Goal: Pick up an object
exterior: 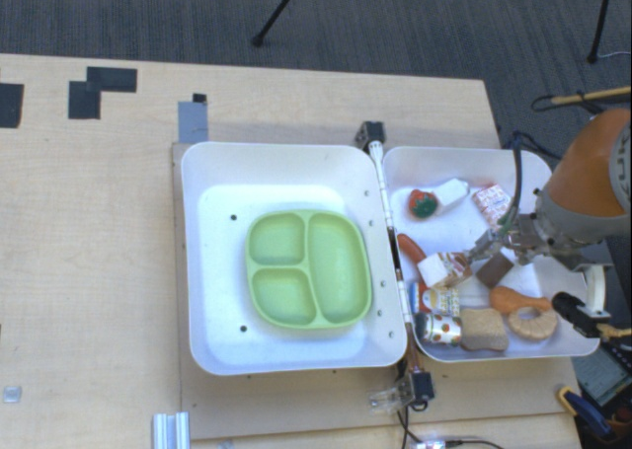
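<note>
The right bin (533, 163) holds a jumble of toy foods. Among them are a red strawberry (425, 204), a white piece (451, 191), a pink wrapped item (491, 202), a red sausage (410, 245), a white block (433, 267) and a brown block (494, 270). Nearer the front lie an orange drumstick (513, 297), a doughnut (536, 325), a bread slice (482, 331) and a small can (439, 328). My gripper (499, 246) is low inside this bin, just above the brown block and beside the pink wrapped item. I see nothing lifted.
The left bin (212, 240) holds a green divided plate (308, 269). A ridge with a black clamp (371, 133) separates the bins. My arm's orange band (592, 166) hangs over the right bin's right rim. Cables and a clip (415, 388) lie at the front edge.
</note>
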Available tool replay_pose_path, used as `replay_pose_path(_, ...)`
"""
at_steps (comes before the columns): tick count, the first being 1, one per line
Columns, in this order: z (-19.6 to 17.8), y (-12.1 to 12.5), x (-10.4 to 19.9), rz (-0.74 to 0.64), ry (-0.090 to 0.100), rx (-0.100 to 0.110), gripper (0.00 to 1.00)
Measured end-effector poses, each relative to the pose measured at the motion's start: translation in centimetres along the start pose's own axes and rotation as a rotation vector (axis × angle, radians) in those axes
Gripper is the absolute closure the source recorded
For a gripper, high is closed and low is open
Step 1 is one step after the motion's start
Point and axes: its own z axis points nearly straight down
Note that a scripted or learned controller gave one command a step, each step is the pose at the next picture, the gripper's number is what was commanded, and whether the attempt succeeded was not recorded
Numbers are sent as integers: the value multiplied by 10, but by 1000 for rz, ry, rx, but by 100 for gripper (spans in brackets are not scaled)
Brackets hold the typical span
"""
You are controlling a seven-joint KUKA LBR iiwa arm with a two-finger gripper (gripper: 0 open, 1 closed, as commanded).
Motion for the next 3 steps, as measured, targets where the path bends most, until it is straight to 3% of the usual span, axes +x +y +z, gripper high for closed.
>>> replay_pose_path(1,-12,2,0,-2,-1,-6,100)
replay_pose_path(2,-12,2,0,-2,-1,-6,0)
replay_pose_path(3,-1,-42,9,0,0,-2,0)
